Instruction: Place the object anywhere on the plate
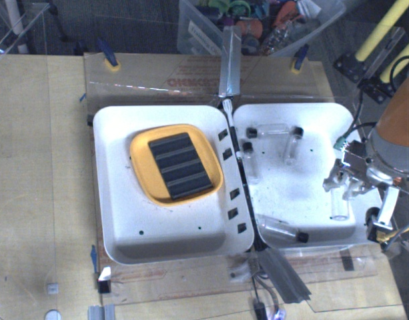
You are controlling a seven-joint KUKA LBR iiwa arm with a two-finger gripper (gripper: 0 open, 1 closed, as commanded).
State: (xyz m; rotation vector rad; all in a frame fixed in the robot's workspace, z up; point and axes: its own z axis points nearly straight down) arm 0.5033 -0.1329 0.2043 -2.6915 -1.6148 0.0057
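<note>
the gripper (344, 191) hangs over its own side of the shallow white right-hand bin (304, 115); whether it is wide or narrow i cannot tell. the task looks done, or close to it: across the divider, well away from the gripper, the black ribbed rectangular block (181, 166) already lies flat on the rounded yellow plate (143, 153) in the white left-hand bin (117, 199). nearer the gripper lie clear plastic tubes (282, 231). beyond the table's far edge stands a clear tub of coloured toys (257, 9). nothing blocks the plate.
</note>
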